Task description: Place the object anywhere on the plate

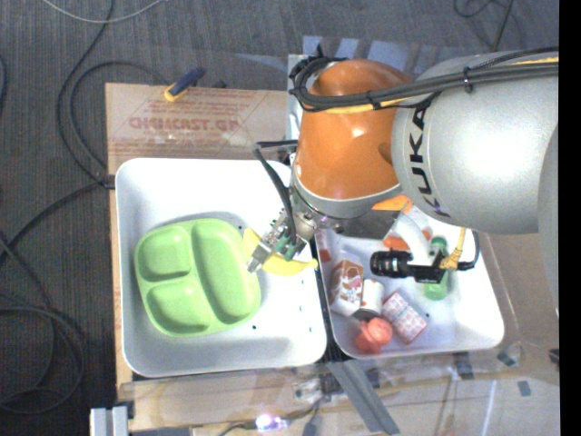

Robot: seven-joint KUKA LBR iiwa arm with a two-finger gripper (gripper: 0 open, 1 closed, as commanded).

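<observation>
Red and pink toy foods (388, 321) lie in the right white bin (481, 325). Beside it, the gripper (270, 249) hangs at the green sectioned plastic plate's (195, 275) right edge, its fingers pinching a flat yellow object (289, 263), apparently off the plate over the left white bin (163, 175). Placing looks unfinished. Farther back, "KUKA" marks the grey arm (481, 143); the cardboard's (200, 121) red print is illegible.

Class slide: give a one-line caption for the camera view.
End effector over the left bin beside the green plate, a yellow object just beneath it; assorted items fill the right bin.
</observation>
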